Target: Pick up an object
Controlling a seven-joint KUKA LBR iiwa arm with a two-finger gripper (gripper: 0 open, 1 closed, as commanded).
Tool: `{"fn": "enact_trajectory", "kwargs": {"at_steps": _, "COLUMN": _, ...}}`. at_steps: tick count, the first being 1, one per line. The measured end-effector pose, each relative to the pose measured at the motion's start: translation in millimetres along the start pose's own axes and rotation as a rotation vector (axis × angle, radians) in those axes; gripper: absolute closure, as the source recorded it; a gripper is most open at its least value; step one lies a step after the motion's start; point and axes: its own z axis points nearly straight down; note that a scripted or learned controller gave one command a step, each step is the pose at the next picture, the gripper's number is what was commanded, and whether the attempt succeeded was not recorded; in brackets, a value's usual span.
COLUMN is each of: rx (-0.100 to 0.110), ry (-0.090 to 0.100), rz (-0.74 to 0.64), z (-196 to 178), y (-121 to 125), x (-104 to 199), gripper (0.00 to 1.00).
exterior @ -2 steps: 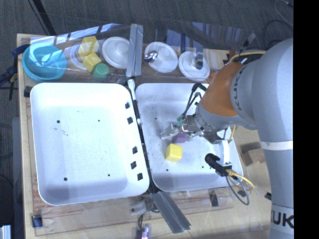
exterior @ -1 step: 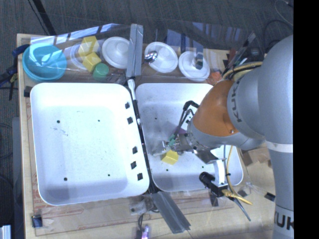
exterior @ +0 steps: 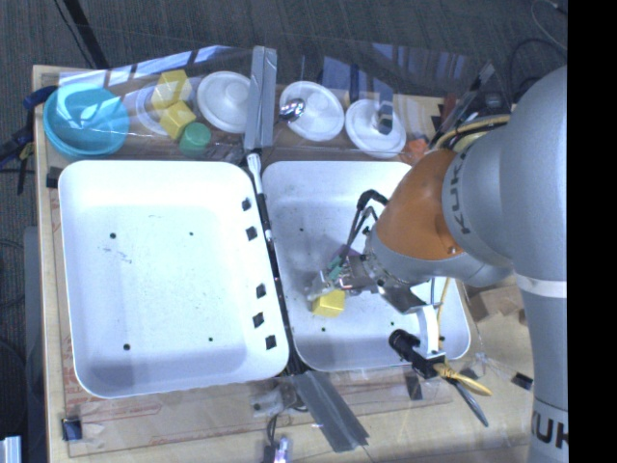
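Yellow block (exterior: 330,303) sits low in the right bin (exterior: 299,186), toward its left wall, and the hand (exterior: 337,276) is right over it. Grip unclear from here; nothing lifted yet, so the pick remains.

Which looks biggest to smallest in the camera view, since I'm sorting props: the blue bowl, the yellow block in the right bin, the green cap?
1. blue bowl
2. yellow block, by the gripper
3. green cap

The block and cap look close in size, so their order is unsure.
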Motion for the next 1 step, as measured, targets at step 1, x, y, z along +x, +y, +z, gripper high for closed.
{"fn": "enact_trajectory", "kwargs": {"at_steps": 1, "rx": 0.002, "ry": 0.001, "rz": 0.038, "z": -109.4, "y": 71.4, "x": 28.0, "gripper": 1.00}}
